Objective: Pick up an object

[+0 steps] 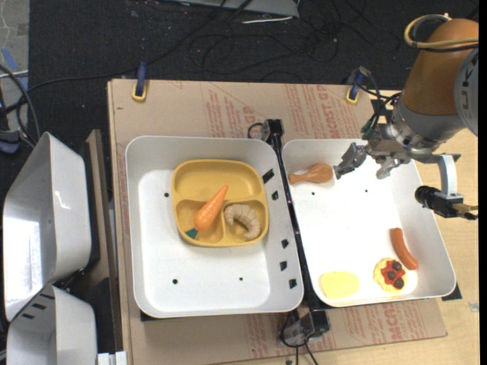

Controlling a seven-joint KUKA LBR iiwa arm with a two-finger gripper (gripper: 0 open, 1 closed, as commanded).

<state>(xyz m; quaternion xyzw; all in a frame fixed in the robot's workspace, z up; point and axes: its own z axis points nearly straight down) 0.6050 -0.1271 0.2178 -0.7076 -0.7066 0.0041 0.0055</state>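
Grey arm with orange band reaching in from the right, wrist over the far edge of the right bin. Gripper low above the bin's far end, 2 dark fingers spread apart, released, nothing between them. Left fingertip just beside the thick end of a tan chicken drumstick, close but whether touching cannot be told. Drumstick lying on its side near the bin's far-left corner, narrow end pointing toward the divider between the bins.

Further toward the near edge of the same bin: a red-orange sausage lying at a slant near the right wall, a small round pizza-like piece with dark and red toppings just below it, and a flat yellow disc near it to the left.

In the left bin, a yellow divided plate with 3 compartments. An orange carrot lying tilted across the divider ridge, green stub at its lower end. A pale curled shrimp in the lower-right compartment, just beside the carrot.

Both bins side by side on a brown desk, yellow clamps at its far edge.
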